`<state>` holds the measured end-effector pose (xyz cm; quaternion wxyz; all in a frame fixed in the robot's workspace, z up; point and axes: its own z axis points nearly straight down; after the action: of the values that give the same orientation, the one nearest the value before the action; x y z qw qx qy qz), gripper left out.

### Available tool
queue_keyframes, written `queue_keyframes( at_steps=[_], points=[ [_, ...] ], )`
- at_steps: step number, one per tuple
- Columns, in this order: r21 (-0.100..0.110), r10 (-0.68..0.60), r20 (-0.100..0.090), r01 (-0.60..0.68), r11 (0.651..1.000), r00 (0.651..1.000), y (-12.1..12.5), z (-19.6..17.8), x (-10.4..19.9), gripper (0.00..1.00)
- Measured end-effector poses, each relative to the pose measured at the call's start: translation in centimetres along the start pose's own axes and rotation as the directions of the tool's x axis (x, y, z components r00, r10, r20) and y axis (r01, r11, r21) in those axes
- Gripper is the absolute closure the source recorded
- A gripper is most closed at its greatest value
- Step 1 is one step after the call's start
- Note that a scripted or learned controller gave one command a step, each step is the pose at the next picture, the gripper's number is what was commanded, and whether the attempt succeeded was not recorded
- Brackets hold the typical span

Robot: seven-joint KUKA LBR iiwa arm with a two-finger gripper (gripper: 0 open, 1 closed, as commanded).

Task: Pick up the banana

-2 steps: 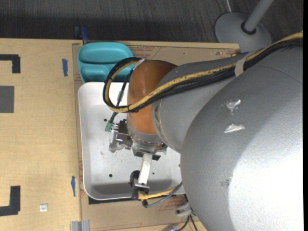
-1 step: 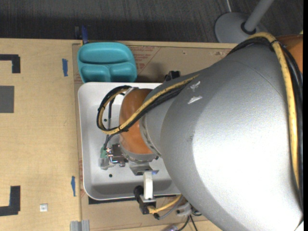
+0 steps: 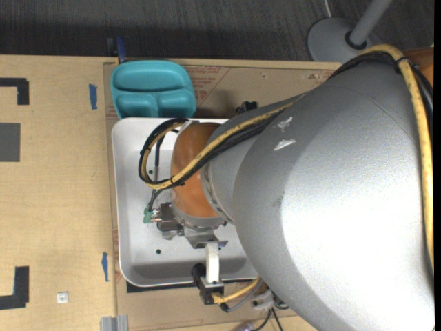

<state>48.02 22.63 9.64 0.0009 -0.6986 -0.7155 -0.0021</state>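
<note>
My grey arm reaches in from the right and covers most of the view. Its orange wrist band (image 3: 187,171) hangs over the middle of the left white bin (image 3: 129,185). Below the band, the gripper (image 3: 165,219) points down into the bin near its front left part, seen from behind its mount. A black and yellow cable (image 3: 148,158) loops beside the wrist. The arm hides much of the bin floor and anything lying under it.
A teal plastic container (image 3: 153,89) sits at the bin's far edge. Brown cardboard bench (image 3: 55,185) with black marks and blue tape strips lies left of the bin. A grey stand base (image 3: 331,38) is at the back.
</note>
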Motion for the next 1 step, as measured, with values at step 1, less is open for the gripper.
queue_keyframes(
  at_steps=[1],
  points=[
    [0.000, 0.000, 0.000, 0.000, 1.000, 1.000, 0.00, -0.96, 0.03, 1.00]
  ],
)
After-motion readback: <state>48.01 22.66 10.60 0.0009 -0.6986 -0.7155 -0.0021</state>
